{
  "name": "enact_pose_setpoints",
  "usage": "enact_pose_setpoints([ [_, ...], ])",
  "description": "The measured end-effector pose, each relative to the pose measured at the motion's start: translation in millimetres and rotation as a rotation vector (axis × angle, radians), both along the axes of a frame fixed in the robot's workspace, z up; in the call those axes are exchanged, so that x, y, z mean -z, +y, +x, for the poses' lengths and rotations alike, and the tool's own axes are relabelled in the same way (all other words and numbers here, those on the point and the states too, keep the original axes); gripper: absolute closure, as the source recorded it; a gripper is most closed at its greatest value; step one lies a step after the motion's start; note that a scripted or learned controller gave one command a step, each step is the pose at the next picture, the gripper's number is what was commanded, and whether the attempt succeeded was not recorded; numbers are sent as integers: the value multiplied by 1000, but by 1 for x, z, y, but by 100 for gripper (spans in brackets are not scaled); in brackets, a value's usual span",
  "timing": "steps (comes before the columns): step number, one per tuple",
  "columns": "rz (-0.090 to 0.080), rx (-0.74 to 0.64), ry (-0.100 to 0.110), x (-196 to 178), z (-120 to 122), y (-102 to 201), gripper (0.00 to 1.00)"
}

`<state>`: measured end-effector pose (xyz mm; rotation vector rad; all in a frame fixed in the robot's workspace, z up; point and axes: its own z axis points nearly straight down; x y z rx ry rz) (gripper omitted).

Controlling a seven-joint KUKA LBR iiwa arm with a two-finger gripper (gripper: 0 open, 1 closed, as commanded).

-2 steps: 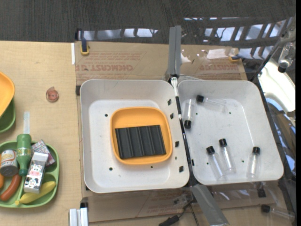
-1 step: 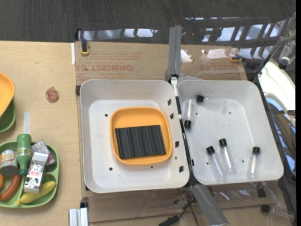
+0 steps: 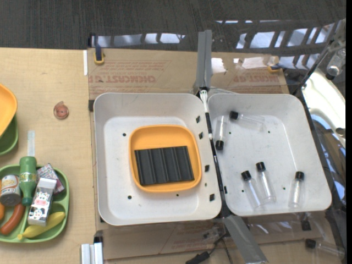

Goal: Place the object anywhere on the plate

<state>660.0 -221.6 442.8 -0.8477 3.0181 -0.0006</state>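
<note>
Bins sat side by side: the left bin (image 3: 110, 147) held the orange plate (image 3: 165, 137), already bearing a dark ribbed block (image 3: 165, 165), while the right bin (image 3: 297, 147) kept five clear vials (image 3: 265, 181) scattered loose, apparently awaiting picking. Whether the pincer was released or clenched could not be told.

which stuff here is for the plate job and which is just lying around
For the job:
- orange plate in the left bin
- five clear vials in the right bin

Lying about:
- green toy-food tray
- orange bowl
- small pink thing
- cardboard
</note>
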Motion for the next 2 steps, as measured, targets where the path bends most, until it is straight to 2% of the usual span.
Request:
enact_pose_setpoints([
  [2,-3,-667,-1,0,0,0,100],
])
